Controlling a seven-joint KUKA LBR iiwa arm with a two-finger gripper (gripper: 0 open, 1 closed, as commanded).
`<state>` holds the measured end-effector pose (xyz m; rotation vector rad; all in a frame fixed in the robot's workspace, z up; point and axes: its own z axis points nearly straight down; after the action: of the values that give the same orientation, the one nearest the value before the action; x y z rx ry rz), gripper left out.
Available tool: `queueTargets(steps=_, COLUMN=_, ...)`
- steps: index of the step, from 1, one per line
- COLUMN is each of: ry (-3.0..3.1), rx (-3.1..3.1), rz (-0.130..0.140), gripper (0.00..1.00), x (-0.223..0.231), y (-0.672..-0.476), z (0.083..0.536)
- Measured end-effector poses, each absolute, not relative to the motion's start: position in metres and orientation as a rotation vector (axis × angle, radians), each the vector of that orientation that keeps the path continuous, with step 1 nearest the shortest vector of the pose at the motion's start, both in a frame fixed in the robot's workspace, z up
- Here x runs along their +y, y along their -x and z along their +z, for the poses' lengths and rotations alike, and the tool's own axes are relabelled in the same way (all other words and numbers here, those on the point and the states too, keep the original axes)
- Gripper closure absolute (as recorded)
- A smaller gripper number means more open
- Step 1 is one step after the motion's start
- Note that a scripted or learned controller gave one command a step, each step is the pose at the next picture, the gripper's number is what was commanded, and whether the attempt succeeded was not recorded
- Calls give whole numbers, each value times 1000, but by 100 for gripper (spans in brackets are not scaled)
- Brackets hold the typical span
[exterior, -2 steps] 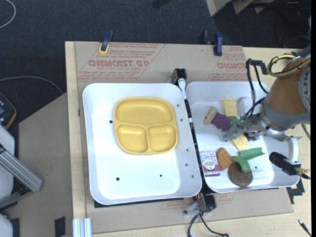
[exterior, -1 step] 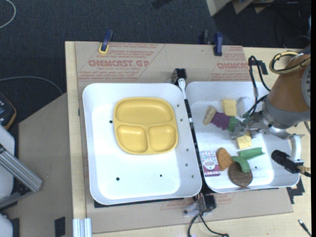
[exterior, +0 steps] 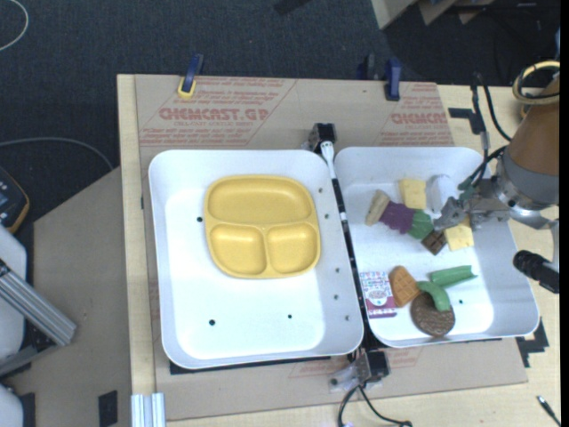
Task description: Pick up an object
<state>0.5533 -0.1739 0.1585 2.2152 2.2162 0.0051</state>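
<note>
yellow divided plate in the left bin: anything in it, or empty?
Empty. The yellow plate lies flat in the left bin, and all three compartments show bare yellow. The small items lie in the right bin.

A tray (exterior: 263, 223) sits in the left bin (exterior: 178, 327). The right bin (exterior: 507, 314) holds a cluster of small objects (exterior: 418, 256); the gripper (exterior: 452, 212) hangs over their far side.

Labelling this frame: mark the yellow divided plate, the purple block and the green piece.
yellow divided plate (exterior: 262, 205), camera view, large top compartment.
purple block (exterior: 397, 218), camera view, its middle.
green piece (exterior: 452, 277), camera view, its middle.
</note>
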Motion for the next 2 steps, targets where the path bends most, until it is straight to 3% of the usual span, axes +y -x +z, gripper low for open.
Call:
queueTargets(steps=1, ry=-2214, rx=2217, rz=6, gripper=100, x=-170, y=-549, z=220)
queueTargets(steps=2, ry=-2218, rx=2220, rz=2, gripper=100, x=-170, y=-550, z=225)
